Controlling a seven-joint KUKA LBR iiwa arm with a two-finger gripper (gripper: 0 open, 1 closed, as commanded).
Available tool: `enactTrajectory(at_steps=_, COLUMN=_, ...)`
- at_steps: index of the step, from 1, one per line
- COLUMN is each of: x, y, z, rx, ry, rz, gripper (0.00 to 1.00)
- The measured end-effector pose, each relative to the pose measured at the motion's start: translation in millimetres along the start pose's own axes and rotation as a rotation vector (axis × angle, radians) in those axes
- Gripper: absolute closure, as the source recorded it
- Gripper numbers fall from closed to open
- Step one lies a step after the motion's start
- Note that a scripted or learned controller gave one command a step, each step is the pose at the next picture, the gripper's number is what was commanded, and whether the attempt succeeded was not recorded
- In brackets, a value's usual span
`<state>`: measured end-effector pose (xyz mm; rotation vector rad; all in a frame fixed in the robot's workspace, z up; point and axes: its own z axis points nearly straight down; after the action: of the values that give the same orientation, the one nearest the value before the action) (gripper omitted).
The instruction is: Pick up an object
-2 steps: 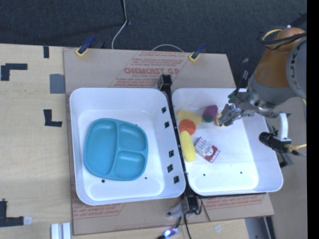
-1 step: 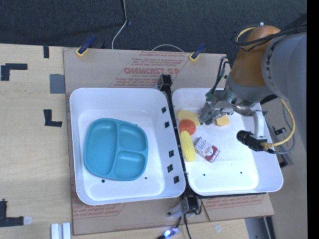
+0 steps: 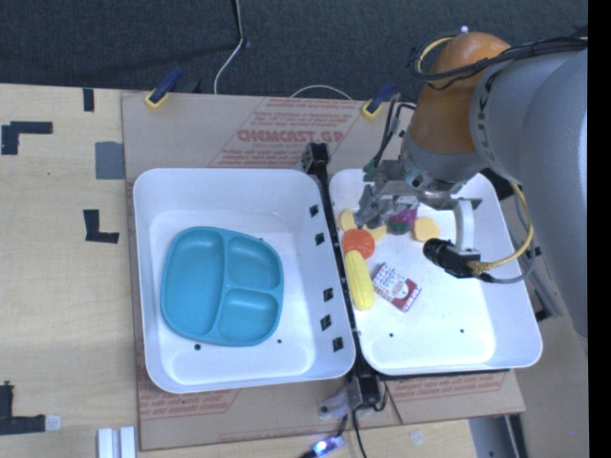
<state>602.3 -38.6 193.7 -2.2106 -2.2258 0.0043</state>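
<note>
1. The grey arm (image 3: 535,151), with its orange band (image 3: 453,93) above the wrist, reaches in from the right and bends down over the far left part of the right bin (image 3: 477,351).
2. The jaws sit at the end of the arm, at about (image 3: 374,210), low over a cluster of small objects near the divider between the two bins.
3. I cannot tell how the jaws stand; the wrist and dark fittings hide the fingers, and nothing shows clearly between them.
4. Just below the jaws lies a round orange-red piece (image 3: 359,241), close to the bin's left wall.
5. Touching it on the near side is a yellow corn cob (image 3: 359,281), lying lengthwise along the left wall.
6. Beside the corn, to the right, lies a small red and white packet (image 3: 394,286), tilted on the bin floor.
7. A purple item (image 3: 405,221) and a pale yellow item (image 3: 426,228) lie just right of the jaws, partly under the wrist.
8. A black cylindrical fitting with a yellow cable (image 3: 456,258) hangs off the arm over the middle of the right bin.
9. The left bin (image 3: 162,194) holds a blue divided plate (image 3: 222,285) with three compartments, lying flat.
10. Both bins rest on a cardboard sheet (image 3: 277,132) on the wooden surface (image 3: 57,256).
</note>
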Motion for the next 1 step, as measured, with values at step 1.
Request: enactTrajectory(at_steps=1, x=47.9, y=6.5, z=6.8, rx=0.002, ry=-0.001, rz=0.000, gripper=1.00)
